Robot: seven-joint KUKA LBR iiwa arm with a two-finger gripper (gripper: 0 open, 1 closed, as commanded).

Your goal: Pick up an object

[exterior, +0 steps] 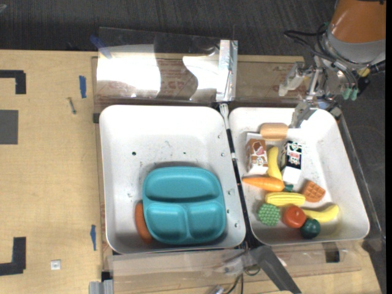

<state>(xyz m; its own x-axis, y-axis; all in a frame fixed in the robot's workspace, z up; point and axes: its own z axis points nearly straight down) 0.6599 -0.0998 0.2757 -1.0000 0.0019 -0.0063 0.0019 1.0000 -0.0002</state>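
gripper (304,110): far edge of right bin (349,158), you can't tell its state | nearest target: bun (274,130) | looks light, rigid, slick | pinch across its short width

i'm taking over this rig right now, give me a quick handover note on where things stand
Gripper: hangs over the far rim of the right bin, nothing between its fingers; whether they are open or shut cannot be told.
Right bin: toy foods piled together, among them a hot dog bun, a carrot, corn, a tomato and a banana.
Left bin: a teal divided tray with an orange item partly under its left edge.
Done: nothing picked yet.
Left: descend onto one object, grasp, lift.
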